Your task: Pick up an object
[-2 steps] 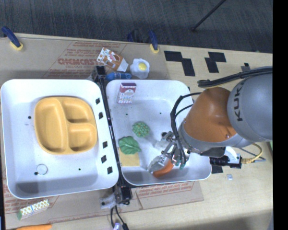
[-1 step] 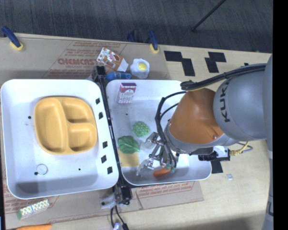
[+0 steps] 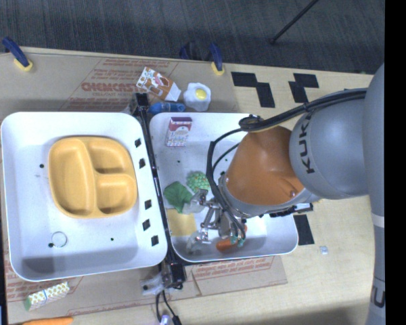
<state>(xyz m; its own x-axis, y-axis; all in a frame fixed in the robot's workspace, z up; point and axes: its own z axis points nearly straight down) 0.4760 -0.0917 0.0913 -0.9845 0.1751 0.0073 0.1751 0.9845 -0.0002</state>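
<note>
Gripper (image 3: 213, 234) sits low in the right shallow white bin (image 3: 284, 239), near a small orange piece (image 3: 224, 245) and a flat yellow item (image 3: 181, 222); its finger state cannot be told. Centre over one object before closing, clear of the bin wall.

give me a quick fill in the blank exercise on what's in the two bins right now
1. The yellow divided tray lies in the ____ bin.
2. The gripper is down in the ____ bin.
3. The red and white box lies near that bin's ____ edge in the picture.

Missing words: left; right; top
</note>
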